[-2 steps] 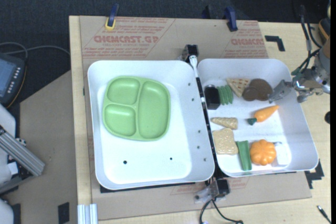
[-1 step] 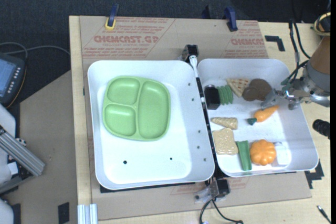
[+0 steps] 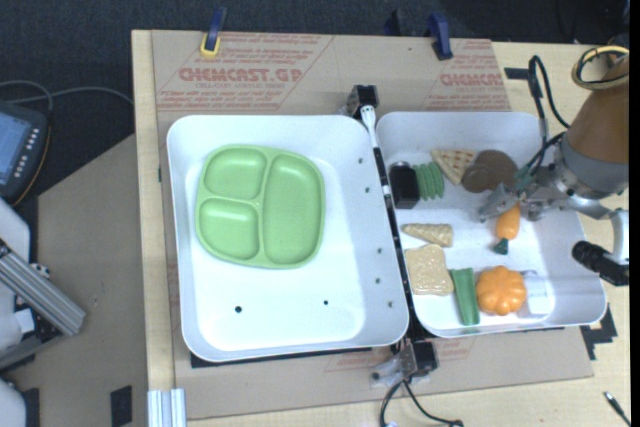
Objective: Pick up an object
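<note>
Reaching in from the right, the arm (image 3: pixel 600 130) is positioned over the right bin (image 3: pixel 590 310), with the gripper (image 3: pixel 512 205) lowered beside a small orange carrot (image 3: pixel 507 224). Whether the jaws are apart or together cannot be told, and the carrot is not seen clamped between them. A brown round piece (image 3: pixel 488 170) lies just above the gripper. An orange pumpkin (image 3: pixel 500 290), a green strip (image 3: pixel 465 295) and a bread slice (image 3: pixel 428 269) are located nearer the front. A green divided plate (image 3: pixel 262 205) is placed in the left bin (image 3: pixel 200 315).
</note>
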### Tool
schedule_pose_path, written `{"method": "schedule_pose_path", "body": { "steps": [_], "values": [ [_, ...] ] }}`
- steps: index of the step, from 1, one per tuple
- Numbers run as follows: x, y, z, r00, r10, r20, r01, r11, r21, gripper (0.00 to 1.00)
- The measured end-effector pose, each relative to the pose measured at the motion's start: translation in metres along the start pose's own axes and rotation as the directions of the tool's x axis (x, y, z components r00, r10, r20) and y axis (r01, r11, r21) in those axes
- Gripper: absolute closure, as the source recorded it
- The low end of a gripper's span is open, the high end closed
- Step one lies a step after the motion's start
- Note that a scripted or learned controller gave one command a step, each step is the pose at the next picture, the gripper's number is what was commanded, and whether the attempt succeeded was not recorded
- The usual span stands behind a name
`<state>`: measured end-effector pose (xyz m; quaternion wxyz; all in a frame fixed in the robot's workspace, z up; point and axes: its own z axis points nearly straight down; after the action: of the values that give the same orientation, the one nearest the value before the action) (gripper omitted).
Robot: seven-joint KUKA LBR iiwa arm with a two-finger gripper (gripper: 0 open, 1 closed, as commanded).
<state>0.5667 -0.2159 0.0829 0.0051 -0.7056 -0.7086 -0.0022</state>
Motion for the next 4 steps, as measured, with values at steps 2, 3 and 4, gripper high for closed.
{"method": "schedule_pose_path", "body": {
  "steps": [2, 3, 4],
  "values": [
    [-0.007, -0.001, -0.057, 1.000, 0.004, 0.014, -0.004, 1.000, -0.010, 1.00],
    [-0.004, 0.009, -0.106, 1.000, 0.002, 0.014, -0.002, 1.000, -0.012, 1.00],
    [-0.004, 0.010, -0.145, 1.000, 0.003, 0.014, -0.003, 1.000, -0.011, 1.00]
  ]
}}
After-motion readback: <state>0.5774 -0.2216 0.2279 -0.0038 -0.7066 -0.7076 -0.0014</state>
